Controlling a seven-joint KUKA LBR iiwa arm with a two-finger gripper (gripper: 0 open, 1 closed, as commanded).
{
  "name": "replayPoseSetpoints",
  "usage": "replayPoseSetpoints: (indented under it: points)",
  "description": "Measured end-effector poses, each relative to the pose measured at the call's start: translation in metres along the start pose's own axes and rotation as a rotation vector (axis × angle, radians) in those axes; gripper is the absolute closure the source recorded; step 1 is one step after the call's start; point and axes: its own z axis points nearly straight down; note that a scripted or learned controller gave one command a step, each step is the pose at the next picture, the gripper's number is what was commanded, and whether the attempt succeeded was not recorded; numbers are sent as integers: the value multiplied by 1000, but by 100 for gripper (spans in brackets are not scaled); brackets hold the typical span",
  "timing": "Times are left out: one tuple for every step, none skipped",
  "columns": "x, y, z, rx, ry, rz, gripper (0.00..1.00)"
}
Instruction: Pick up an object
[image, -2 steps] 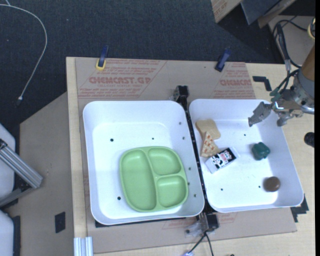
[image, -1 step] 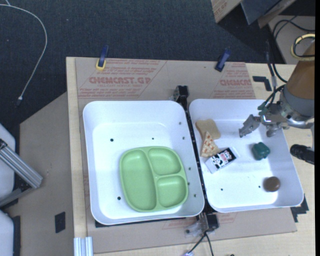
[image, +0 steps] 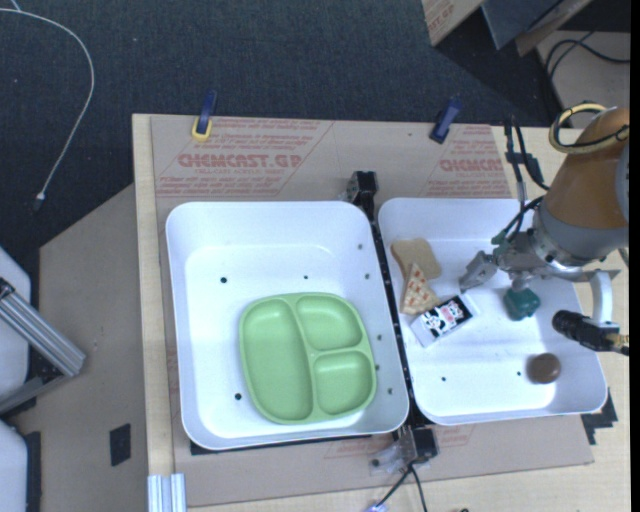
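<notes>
My gripper (image: 503, 272) hangs low over the right bin (image: 480, 395), near its back right part. Just below and right of it lies a small teal object (image: 521, 301), so close that I cannot tell whether they touch. Left of the gripper lie a tan wedge-shaped piece (image: 416, 257) and an orange slice with red spots (image: 417, 293). A black-and-white patterned box (image: 442, 319) rests below them, near the bin's middle. A brown round object (image: 544, 368) sits toward the bin's front right corner.
The left bin (image: 200, 250) holds a green divided plate (image: 306, 356). A black ridge (image: 385, 300) separates the two bins. The grey arm with its orange band (image: 592, 185) covers the right bin's back right corner. Clamps (image: 204, 116) hold the cardboard at the back.
</notes>
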Motion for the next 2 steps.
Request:
replayPoseSetpoints:
  points:
    - [1, -1, 50, 1, 0, 0, 0]
    - [0, 1, 37, -5, -1, 0, 100]
